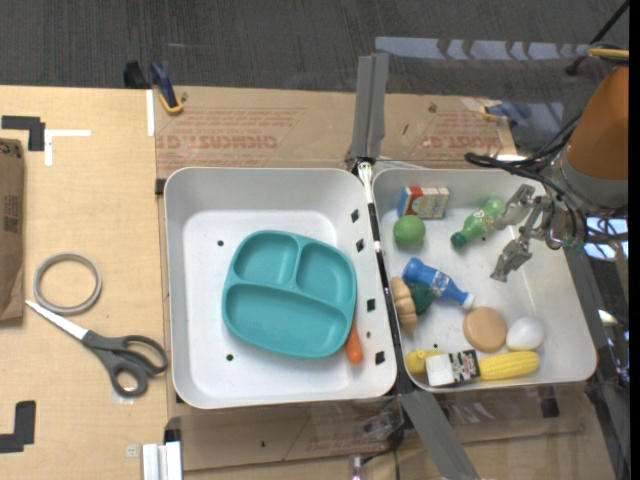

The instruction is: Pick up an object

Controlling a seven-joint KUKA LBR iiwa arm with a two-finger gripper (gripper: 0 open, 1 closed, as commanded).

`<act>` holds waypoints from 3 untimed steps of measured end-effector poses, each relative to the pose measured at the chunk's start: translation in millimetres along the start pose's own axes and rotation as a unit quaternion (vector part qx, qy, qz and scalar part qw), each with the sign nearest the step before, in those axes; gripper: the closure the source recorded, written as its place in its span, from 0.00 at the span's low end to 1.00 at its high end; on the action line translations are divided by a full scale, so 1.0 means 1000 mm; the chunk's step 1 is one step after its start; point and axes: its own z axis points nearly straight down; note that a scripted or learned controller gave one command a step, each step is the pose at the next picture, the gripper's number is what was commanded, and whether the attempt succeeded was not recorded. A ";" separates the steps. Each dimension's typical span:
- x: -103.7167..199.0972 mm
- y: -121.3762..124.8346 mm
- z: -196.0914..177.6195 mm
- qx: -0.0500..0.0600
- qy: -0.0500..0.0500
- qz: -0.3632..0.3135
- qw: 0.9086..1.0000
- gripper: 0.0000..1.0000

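The grey arm with the orange band (605, 138) is reaching in from the right, and its two-finger metal gripper (512, 258) is hanging over the right shallow white bin (570, 313). The fingers are standing slightly apart, with nothing between them, over bare bin floor.

Candidate objects are lying in the right bin. A green bottle-shaped toy (478, 222) is sitting just left of the gripper. A green ball (408, 231) and a small printed carton (424, 202) are resting near the far left corner. A blue plastic bottle with a white cap (435, 283) is lying tilted at the centre. A tan round bun-like piece (485, 328), a white egg-shaped item (524, 334) and a yellow corn cob (500, 365) are grouped at the near side.

The left white bin (190, 268) is holding a teal divided plastic tray (290, 293), with an orange carrot-like piece (354, 347) touching its edge. Grey-handled scissors (100, 343) and a roll of tape (67, 281) are lying on the bench.
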 end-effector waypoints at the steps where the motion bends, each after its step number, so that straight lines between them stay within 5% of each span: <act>1: 0.021 0.080 0.066 0.000 0.002 0.002 1.000 0.00; 2: 0.112 0.041 0.065 0.000 0.001 -0.032 0.999 0.00; 3: -0.008 0.049 0.068 0.001 0.006 0.073 0.997 0.00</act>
